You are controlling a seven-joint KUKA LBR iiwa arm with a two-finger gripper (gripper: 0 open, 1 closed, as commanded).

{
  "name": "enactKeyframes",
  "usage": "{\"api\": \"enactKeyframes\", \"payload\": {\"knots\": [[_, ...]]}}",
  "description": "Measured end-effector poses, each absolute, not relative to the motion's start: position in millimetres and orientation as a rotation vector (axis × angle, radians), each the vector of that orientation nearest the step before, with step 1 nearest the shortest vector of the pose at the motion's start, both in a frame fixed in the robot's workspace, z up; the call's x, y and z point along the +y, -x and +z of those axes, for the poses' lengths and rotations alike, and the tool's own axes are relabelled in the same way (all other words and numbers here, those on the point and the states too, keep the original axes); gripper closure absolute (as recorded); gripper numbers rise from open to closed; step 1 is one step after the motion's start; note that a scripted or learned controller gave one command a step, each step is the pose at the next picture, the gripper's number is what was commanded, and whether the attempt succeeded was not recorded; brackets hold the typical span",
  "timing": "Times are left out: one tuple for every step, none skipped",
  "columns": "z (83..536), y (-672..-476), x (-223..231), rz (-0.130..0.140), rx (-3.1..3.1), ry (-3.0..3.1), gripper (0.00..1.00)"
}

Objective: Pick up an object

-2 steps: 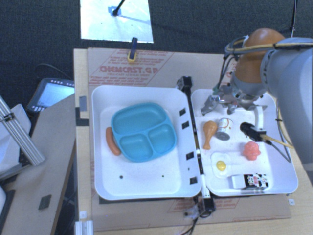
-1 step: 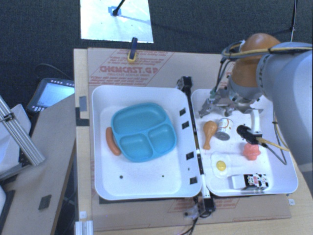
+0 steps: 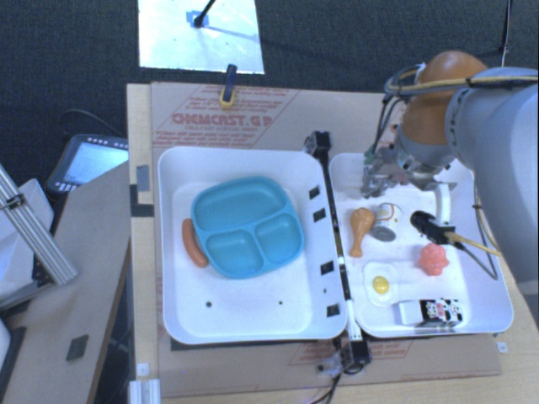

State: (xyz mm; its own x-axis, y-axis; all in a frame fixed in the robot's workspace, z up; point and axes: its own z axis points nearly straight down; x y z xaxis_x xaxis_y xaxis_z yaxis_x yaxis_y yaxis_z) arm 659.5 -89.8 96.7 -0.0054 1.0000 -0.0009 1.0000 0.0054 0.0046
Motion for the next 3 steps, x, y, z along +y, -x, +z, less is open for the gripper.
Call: {"api": "enactKeyframes", "payload": {"knots": [[162.0,-660.4,-89.5,0.008,2.222,-2.212,1.0],[217.2,-662.3,-89.8,0.008,2.223,-2.211,1.0],[229.6,-657.5,-38.9,0.005,2.23,-2.211,1.0]]}}
